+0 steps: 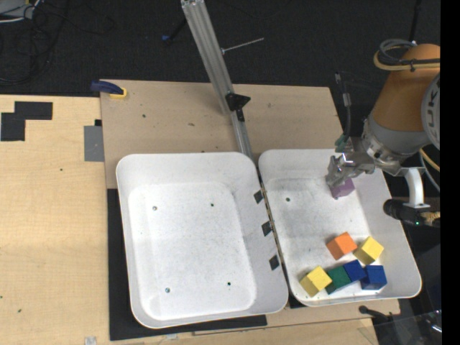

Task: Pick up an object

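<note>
From my feed I see the arm [406,113] coming in from three o'clock, its orange band sitting above the wrist, with the gripper [343,169] lowered over the right bin [309,167] near that bin's one o'clock area. A purple block [343,187] sits right under the gripper, at its six o'clock side, and appears to touch or sit between the fingertips; I cannot tell from this angle whether the fingers are closed on it or merely around it. Down at the bin's five o'clock corner I count a cluster of blocks: an orange block [341,245] at the top of the group, a yellow block [369,250] just at its three o'clock, a blue block [365,273] below those, a green block [338,277] beside the blue one at nine o'clock, and another yellow block [315,281] at the far nine o'clock end. The left bin [187,236] lies alongside, at nine o'clock of the right one. A metal rail [214,63] slants across the bench [50,214] at twelve o'clock.
</note>
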Tool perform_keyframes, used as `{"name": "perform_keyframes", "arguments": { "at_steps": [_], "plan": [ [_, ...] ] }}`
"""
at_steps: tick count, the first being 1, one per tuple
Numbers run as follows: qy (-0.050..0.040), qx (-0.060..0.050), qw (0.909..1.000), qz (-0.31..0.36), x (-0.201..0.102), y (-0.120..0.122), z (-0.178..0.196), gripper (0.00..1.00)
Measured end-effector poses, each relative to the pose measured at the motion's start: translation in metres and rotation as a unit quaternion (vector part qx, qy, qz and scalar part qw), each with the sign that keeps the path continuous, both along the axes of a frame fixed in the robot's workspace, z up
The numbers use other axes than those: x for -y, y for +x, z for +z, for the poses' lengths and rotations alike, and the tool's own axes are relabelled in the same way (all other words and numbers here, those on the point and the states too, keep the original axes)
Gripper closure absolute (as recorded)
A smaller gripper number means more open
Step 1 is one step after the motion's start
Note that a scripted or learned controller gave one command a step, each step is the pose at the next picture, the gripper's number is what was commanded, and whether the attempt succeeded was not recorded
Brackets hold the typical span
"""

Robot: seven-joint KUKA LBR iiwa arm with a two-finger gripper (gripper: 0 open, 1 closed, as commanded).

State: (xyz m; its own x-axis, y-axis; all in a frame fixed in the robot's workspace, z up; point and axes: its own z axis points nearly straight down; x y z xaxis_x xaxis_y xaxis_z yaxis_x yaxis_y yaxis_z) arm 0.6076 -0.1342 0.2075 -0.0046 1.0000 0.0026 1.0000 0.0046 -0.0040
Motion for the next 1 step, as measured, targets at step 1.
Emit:
{"name": "perform_keyframes", "arguments": {
  "at_steps": [1],
  "plan": [
    [-0.0002, 0.001, 1.0000, 0.000, -0.0534, 0.0111, -0.0023, 1.00]
  ]
}}
